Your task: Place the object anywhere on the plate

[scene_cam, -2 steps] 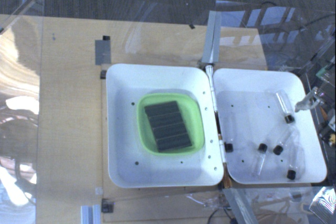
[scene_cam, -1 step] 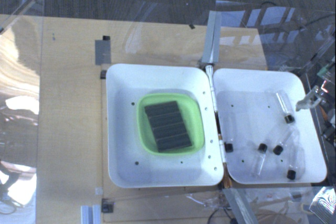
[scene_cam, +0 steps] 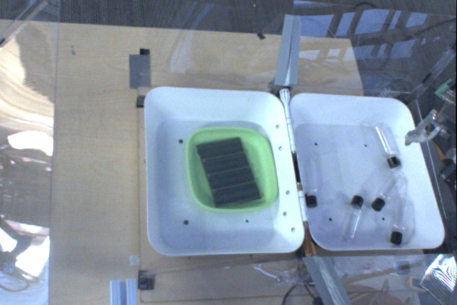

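A dark grey ridged rectangular block [scene_cam: 228,172] lies flat on the square lime-green plate [scene_cam: 195,153] in the middle of the left bin [scene_cam: 161,153]. It rests wholly inside the plate's rim, turned slightly askew. At the right edge of the camera view, a grey part of my gripper [scene_cam: 425,128] hangs over the right rim of the right bin [scene_cam: 335,118], far from the plate. Nothing is seen in it.
Several clear vials with black caps lie scattered in the right bin, among them one [scene_cam: 385,141] near the gripper and one [scene_cam: 354,216] lower down. A grey metal bracket [scene_cam: 288,53] stands behind the seam between the bins. Wooden bench surrounds both.
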`<state>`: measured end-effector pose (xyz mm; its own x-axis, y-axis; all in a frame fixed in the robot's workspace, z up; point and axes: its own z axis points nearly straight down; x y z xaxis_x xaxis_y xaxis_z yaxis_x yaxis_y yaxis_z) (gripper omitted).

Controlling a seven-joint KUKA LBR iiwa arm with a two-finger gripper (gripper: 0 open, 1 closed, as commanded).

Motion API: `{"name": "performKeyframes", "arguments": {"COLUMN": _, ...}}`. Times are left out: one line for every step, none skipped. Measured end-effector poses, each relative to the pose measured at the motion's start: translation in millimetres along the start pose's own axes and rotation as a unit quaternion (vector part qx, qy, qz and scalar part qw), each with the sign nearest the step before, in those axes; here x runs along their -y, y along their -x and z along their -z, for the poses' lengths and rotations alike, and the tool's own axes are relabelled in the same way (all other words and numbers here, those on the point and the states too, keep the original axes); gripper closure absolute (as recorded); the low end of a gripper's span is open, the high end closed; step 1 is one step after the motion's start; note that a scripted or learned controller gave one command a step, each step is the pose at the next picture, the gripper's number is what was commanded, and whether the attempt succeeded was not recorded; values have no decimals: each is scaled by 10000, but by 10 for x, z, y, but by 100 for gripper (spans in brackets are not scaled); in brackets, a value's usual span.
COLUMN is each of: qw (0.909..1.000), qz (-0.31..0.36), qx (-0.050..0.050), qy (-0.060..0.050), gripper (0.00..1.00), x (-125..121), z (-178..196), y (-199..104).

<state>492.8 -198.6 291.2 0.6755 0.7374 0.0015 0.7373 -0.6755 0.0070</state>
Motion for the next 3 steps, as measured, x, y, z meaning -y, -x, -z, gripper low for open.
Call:
{"name": "performKeyframes", "arguments": {"qw": 9999, "qz": 163, "qx": 0, "qy": -4, "gripper": 0, "x": -68, "z": -62, "y": -65}}
{"name": "performKeyframes", "arguments": {"qw": 9993, "qz": 386, "qx": 0, "qy": 1, "gripper": 0, "x": 23, "z": 64, "y": 31}}
{"name": "performKeyframes", "arguments": {"qw": 9998, "qz": 202, "qx": -7, "qy": 16, "gripper": 0, "x": 29, "z": 493, "y": 20}}
